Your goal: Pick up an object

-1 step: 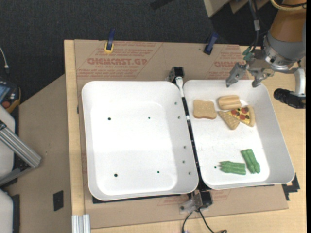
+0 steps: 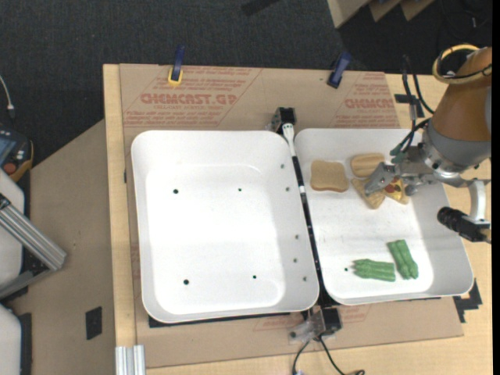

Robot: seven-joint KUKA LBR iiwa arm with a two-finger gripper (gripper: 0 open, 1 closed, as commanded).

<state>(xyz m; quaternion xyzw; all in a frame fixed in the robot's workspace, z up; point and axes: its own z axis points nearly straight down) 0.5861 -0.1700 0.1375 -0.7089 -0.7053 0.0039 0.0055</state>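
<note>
Tan bread pieces [image 2: 372,180] lie near the back of the right bin [image 2: 445,283], and the gripper [image 2: 388,183] is low over them, arm [image 2: 462,116] bent down from the right, fingers too hidden to tell.

You can read red print on the brown cardboard sheet [image 2: 234,92] that lies on the desk under the two bins. Along its far edge, above the left bin, the word "CHEMCAST GP" stands in large red outlined letters, with a line of much smaller red print above it that is too fine to make out. Above the right bin the same red lettering repeats, but there you see it partly cut off and too blurred to read in full.
</note>
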